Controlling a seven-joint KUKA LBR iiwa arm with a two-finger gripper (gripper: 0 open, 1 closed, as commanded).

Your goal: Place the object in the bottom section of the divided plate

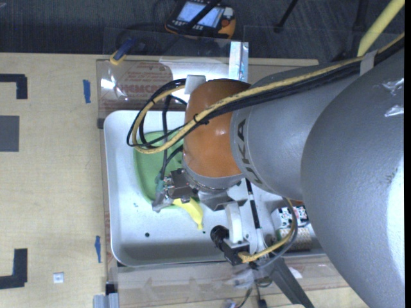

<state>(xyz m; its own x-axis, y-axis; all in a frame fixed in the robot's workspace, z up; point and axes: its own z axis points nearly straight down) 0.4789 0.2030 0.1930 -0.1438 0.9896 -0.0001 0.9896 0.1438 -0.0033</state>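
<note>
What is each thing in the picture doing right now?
Arm: reaching in over the bin, covering much of it.
Gripper: low over the plate's edge; what it holds can't be told.
Green plate: lying in the bin, mostly hidden under the arm.
Yellow thing: lying on the bin floor beside the plate, below the gripper.
White bin: flat on the bench.

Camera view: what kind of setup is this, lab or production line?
Most likely a robotics lab test bench. A grey arm with an orange band reaches over a shallow white bin on a tan bench marked with blue tape, and a handheld control pendant lies on the dark floor behind.
</note>
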